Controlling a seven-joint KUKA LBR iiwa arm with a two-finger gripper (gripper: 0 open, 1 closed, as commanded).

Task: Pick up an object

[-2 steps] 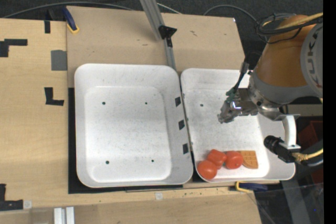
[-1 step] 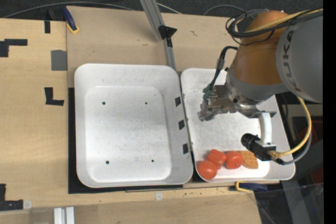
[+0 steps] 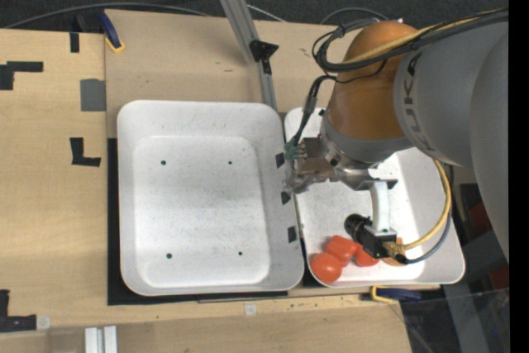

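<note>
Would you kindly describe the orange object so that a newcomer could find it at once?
Look at the right bin, the one the arm reaches over. At its near edge, close to the wall between the bins, lies the orange object, a lumpy bright orange-red thing. It is the one vivid colour against the white bin, beside a black fitting on the arm.

orange-red objects (image 3: pixel 334 255) in a white speckled bin (image 3: pixel 430 264), grey arm (image 3: pixel 463 95) with orange band (image 3: pixel 372 78)
</note>
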